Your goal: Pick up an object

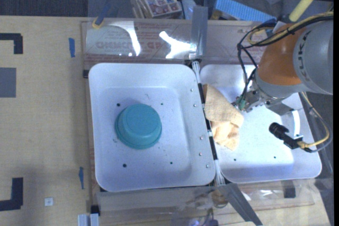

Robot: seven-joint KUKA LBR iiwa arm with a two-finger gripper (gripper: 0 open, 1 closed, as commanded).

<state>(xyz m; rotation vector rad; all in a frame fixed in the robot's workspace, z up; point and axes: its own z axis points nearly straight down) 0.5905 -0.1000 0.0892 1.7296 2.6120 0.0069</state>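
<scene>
A teal upturned bowl point(139, 125) sits in the left bin point(106, 82), a little left of its middle. A tan, crumpled cloth point(222, 117) lies against the left wall of the right bin point(265, 166), its lower part a brighter yellow. My gripper point(244, 104) hangs low in the right bin at the cloth's right edge, under the orange wrist band. Its fingertips are small and partly covered by the wrist, and nothing shows clearly between them.
The raised divider between the two bins runs just left of the cloth. A clear plastic sheet point(143, 42) lies along the back of the bench. Boxes and clutter stand beyond the bench's far edge. The wooden bench top stretches out to the left.
</scene>
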